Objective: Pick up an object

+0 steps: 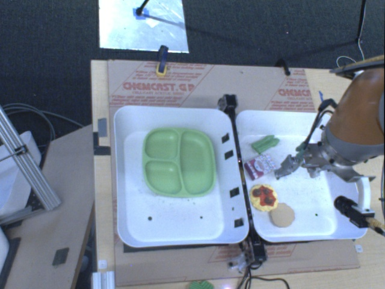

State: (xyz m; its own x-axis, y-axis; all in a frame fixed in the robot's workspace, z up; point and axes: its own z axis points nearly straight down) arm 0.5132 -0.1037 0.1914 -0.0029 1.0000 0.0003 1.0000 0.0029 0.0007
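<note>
Green divided plate (179, 162) centred in left bin (129, 221), red "CHEMCAST" lettering on board (157, 87) at upper middle, right bin (313, 227) holding green piece (265, 143), wrapped packet (258, 165), pizza toy (263, 197), tan cookie (281, 215), gripper (290, 164) beside packet, finger state unclear, nothing visibly held.

This is a robotics lab. A bench (198, 80) covered in printed protective sheet carries two white bins (129, 221) clamped side by side at centre frame. An industrial arm (361, 116) reaches in from the right. Dark carpet (48, 35) lies behind, loose cables (42, 114) trail at left, and an aluminium frame rail (27, 164) stands at far left.
</note>
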